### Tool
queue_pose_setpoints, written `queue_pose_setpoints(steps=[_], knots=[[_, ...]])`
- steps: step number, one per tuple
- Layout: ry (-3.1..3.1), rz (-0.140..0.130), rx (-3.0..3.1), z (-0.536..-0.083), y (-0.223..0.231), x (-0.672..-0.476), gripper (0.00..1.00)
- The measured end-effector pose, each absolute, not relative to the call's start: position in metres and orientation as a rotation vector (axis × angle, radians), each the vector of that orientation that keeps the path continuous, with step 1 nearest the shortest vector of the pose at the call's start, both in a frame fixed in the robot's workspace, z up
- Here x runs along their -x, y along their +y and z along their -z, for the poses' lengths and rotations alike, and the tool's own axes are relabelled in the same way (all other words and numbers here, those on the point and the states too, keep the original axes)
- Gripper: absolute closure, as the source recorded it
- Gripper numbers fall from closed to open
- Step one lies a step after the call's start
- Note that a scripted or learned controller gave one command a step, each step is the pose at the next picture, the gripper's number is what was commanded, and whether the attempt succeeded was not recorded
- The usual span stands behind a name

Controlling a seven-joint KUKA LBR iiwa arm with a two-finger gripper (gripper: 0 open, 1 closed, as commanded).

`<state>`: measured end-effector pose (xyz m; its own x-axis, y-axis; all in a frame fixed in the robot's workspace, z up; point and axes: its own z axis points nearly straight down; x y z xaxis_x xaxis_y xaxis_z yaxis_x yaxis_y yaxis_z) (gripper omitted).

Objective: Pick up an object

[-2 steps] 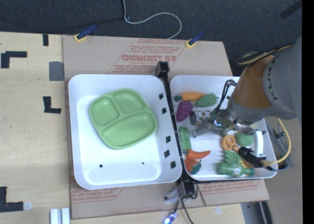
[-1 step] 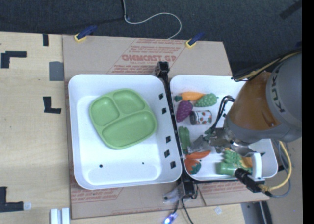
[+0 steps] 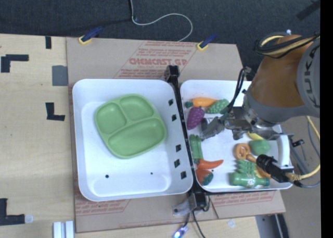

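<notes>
End effector (image 3: 210,127): low in right bin (image 3: 223,85), among toy food near purple grapes (image 3: 194,117); grip state cannot tell. Green divided plate (image 3: 130,125): left bin (image 3: 83,127), well apart. Placement suggests grapes as target.

The arm (image 3: 283,78) is showing a broad orange band, with grey casing beside it bearing dark letters. Yellow and black cables are looping above it, behind the dark metal gripper (image 3: 213,126).

Small toy foods – purple grapes (image 3: 194,116), orange carrot (image 3: 203,101), green pieces – scattered in right bin (image 3: 218,186)
</notes>
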<state>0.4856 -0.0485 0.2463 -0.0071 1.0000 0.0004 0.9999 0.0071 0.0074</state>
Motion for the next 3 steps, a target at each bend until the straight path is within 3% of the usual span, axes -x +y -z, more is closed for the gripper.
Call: queue_pose_setpoints(steps=[1, 2, 3], knots=[[2.227, 0.004, -2.220, -0.249, -0.051, -0.484, 1.00], [2.231, -0.020, -2.201, -0.383, 0.036, -0.494, 1.00], [2.229, -0.006, -2.212, -0.429, 0.076, -0.483, 1.00]])
